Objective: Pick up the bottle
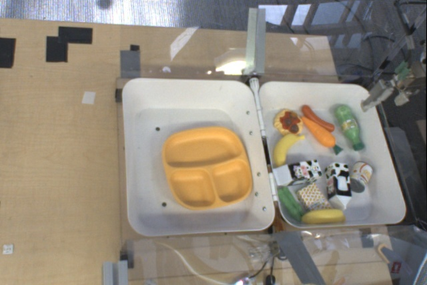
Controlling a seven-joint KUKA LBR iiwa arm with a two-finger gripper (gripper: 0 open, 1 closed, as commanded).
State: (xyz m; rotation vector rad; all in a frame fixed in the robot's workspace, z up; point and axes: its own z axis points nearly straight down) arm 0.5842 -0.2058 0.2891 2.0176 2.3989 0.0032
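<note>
The bottle [349, 126] is green and lies flat in the right bin [393, 200], in its far right part. Its long axis runs from upper left to lower right in the view, at a steep slant, close to the bin's right wall. The wider, rounded end sits toward the far rim; the narrower end points toward the near right. Nothing lies on it.

Just left of the bottle are a carrot [323, 134] and a sausage [317, 118], both slanting the same way. Further left sit a small pizza [289, 121] and a banana [287, 147]. Nearer the front are two cow-patterned cartons [339, 181], a can [361, 175], a second banana [323, 215] and a green vegetable [289, 201].

The left bin [143, 163] holds an orange divided tray [207, 166].

The claw [381, 94] shows at the right edge, past the right bin's far right corner and apart from the bottle, with the arm's parts behind it. It is small and blurred; whether it is clenched or released cannot be told. It grasps nothing that can be seen.

Both bins rest on the counter [60, 163].
</note>
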